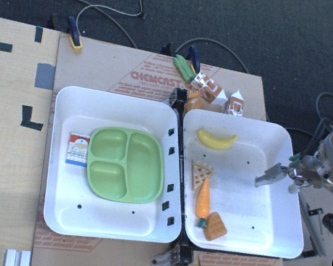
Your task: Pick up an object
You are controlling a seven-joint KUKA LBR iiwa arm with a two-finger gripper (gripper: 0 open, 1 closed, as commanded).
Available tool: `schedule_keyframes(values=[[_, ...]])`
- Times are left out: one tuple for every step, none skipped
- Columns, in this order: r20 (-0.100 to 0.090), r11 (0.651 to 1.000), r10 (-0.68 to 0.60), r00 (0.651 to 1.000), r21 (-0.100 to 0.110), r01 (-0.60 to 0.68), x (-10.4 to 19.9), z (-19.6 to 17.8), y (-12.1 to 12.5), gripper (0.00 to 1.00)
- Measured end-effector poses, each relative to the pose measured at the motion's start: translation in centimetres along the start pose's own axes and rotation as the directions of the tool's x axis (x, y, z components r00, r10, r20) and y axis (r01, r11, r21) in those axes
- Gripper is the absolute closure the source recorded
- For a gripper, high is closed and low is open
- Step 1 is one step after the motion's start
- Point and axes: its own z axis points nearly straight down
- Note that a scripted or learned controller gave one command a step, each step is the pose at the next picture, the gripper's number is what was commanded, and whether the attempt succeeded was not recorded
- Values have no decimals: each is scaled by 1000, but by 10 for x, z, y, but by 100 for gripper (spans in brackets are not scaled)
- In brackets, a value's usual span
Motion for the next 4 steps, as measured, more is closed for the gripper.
schedule_keyframes(values=[[-1,1000,-1,1000,2,1,55,79,52,0],[0,1000,-1,1000,1,1,102,88,56,0],[1,1000,0,1000,-2,0,98,140,65,0],[3,1000,0,1000,-8,0,100,140,51,0]])
